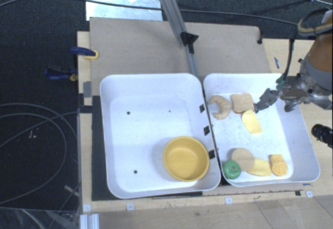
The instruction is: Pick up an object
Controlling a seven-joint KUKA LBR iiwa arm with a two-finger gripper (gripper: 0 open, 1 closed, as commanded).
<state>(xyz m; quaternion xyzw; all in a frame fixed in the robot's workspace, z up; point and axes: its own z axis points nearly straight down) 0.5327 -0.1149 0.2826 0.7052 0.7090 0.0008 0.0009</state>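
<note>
One fixed camera looks down at a slant from above the bench (156,46), far enough back to take in both bins: the left bin (119,118) and the right bin (296,139), with dark floor (36,14) around; the arm (317,61) enters from the right.

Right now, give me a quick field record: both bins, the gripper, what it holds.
left bin: yellow bowl near its front right corner
right bin: croissant, toast, yellow wedge, green ball, tan round, corn piece
gripper: over right bin, beside the toast
held: nothing visible between its fingers
</note>
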